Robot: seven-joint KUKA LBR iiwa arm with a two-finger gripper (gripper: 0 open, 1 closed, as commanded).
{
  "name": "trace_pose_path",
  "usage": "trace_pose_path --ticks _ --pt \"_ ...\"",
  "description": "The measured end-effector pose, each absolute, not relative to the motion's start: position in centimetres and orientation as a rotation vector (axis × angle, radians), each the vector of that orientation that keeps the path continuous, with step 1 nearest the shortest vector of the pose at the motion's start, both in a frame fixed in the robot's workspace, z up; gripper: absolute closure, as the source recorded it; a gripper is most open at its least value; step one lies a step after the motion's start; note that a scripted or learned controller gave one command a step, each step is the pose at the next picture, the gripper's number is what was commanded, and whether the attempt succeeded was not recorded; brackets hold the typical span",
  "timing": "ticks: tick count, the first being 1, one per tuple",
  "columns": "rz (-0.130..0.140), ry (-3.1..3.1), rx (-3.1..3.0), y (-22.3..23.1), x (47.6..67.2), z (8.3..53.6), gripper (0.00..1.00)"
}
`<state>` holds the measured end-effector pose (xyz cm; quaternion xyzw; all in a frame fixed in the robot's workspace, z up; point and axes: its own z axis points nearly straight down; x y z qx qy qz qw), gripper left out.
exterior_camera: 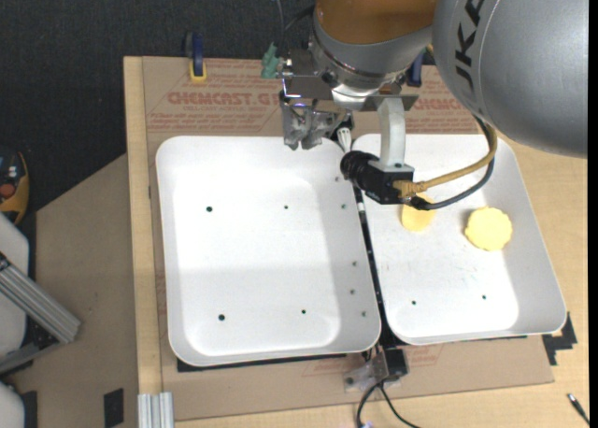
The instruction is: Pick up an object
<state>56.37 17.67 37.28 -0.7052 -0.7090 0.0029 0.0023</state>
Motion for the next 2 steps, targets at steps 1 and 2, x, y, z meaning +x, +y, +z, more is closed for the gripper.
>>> trace_pose_path --ticks 1,2 --pt "0.012 -2.224 -2.211 22.8 55.4 30.5 1.0" --pt "-0.003 -2.223 -2.221 22.4 54.9 32.3 1.0"
